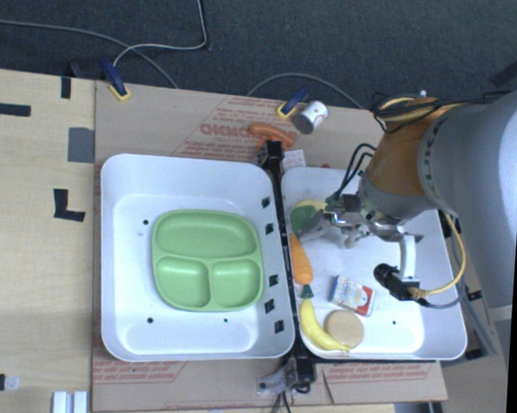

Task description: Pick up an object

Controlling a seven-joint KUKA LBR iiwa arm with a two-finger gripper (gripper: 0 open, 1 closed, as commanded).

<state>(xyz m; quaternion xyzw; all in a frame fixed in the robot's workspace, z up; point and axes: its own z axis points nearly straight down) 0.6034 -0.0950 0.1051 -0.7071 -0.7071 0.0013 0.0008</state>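
My gripper [344, 223] hangs low over the upper part of the right bin [435, 333], below the grey arm with its orange band [394, 162]. Just to its left lie a green rounded item [304, 217] and a yellow piece [312, 204] against the bin's left wall. An orange carrot [300, 261] lies below them along the same wall. Nearer the front sit a small red and white box [352, 294], a tan round disc [345, 328] and a yellow banana [314, 327]. Nothing shows held in the gripper.
The left bin [127, 192] holds a green divided plate [208, 259]. A black cable fitting [396, 281] with a yellow cable hangs off the wrist over the right bin. An orange item [271, 132] and a small silver cylinder [311, 117] lie on the cardboard behind the bins.
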